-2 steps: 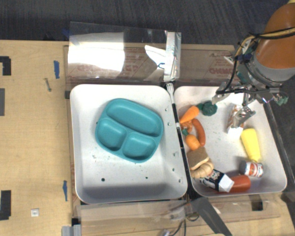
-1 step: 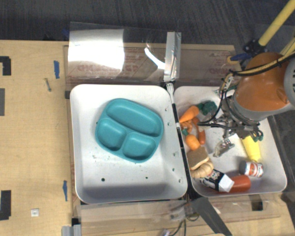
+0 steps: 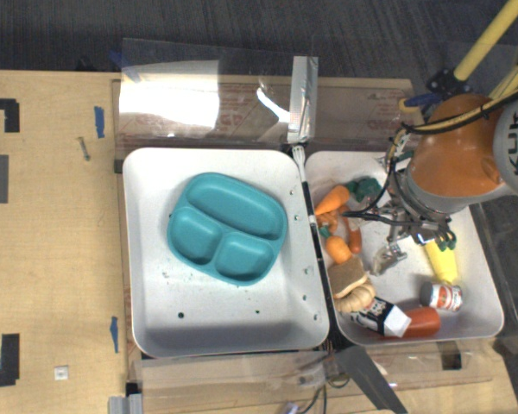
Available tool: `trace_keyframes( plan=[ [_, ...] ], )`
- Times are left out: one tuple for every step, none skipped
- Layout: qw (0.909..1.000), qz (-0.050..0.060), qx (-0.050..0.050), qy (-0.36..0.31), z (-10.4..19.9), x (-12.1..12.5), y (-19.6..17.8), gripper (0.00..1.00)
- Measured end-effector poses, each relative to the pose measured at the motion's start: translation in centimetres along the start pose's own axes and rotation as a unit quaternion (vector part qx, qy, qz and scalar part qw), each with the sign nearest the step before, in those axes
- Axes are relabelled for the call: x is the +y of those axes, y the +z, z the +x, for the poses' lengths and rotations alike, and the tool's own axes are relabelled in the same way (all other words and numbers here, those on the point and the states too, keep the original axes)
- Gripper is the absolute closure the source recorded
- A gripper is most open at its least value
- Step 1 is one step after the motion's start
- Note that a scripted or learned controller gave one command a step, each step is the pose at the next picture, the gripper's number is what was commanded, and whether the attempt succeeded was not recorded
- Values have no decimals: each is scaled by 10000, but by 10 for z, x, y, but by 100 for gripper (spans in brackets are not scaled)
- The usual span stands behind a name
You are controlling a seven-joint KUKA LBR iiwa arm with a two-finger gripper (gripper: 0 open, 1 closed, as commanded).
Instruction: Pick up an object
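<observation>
Gripper hangs low over the right bin, fingers pointing down at bare floor amid the clutter, and whether they're open or closed, I can't tell; nothing visible between them. Carrot lies just left, against the divider. Yellow corn sits just right of the gripper. Red bottle rests along the near wall. Teal tray sits alone in the left bin.

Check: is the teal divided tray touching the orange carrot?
Apart. The camera view shows the teal tray lying in the left bin, while the carrot lies in the right bin, with the bins' rims between them.
</observation>
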State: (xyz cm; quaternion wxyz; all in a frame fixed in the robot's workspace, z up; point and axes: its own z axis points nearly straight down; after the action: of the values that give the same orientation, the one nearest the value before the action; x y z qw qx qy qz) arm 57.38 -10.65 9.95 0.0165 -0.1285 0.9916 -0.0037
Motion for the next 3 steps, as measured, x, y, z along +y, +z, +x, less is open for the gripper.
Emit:
trace_keyframes(
  plan=[
    [9995,-43,96,-298,1,16,10,0],
    [9995,-27,39,-303,-3,16,-3,100],
    [9999,-34,79,-93,-92,-17,-114,100]
  ],
)
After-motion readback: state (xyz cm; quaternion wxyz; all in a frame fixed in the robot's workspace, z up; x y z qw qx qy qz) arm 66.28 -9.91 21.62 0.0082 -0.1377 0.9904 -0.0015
